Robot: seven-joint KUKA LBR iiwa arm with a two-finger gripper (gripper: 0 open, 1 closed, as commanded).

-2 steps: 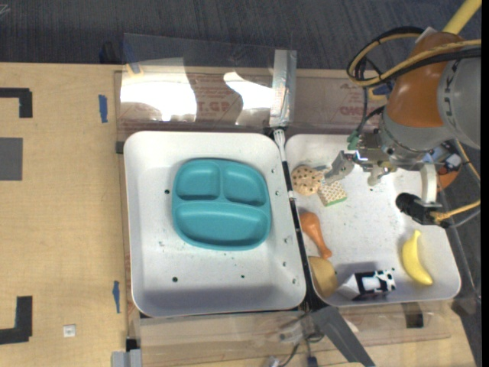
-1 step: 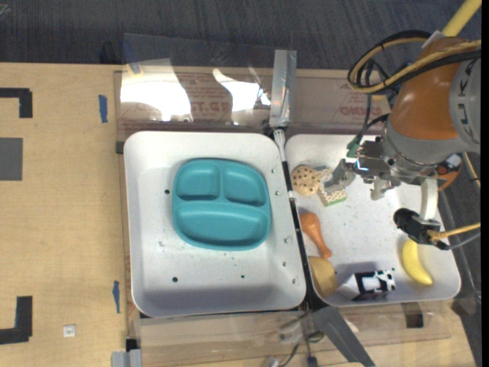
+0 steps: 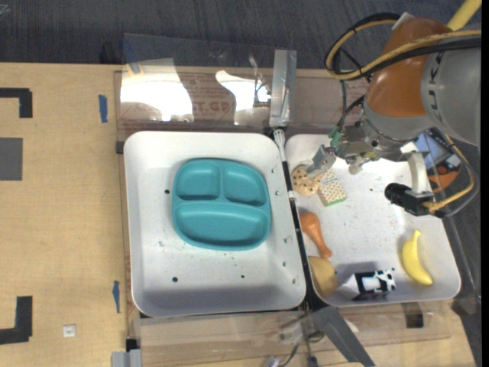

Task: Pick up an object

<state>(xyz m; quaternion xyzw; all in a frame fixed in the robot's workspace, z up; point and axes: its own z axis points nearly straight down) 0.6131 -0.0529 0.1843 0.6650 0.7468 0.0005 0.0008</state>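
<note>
Nearest my camera, along the front edge of the right bin (image 3: 439,277), I see a small black-and-white toy cow (image 3: 374,280) lying on its side, with a rounded tan lump, perhaps a potato (image 3: 322,274), at the front left corner; that lump is partly cut off by the bin's rim. A smooth yellow banana (image 3: 415,258) curves near the front right corner. Further back against the left wall lies a glossy orange piece shaped like a drumstick (image 3: 315,232), and beyond it a round speckled cookie (image 3: 303,179) beside a pale square waffle-textured block (image 3: 331,192), just touching or nearly so. The end effector (image 3: 322,161) hangs over the back left corner of this bin, directly above the cookie; its metal tips blur together and I cannot tell whether they are apart or together, nor whether they touch anything. A black cylinder (image 3: 403,196) on the wrist hides part of the bin floor near the right wall. The left bin (image 3: 145,205) is matte white plastic with speckles, and a smooth teal plate (image 3: 222,204) with three compartments sits at its centre. The worktop (image 3: 53,228) is pale wood-grain board.
</note>
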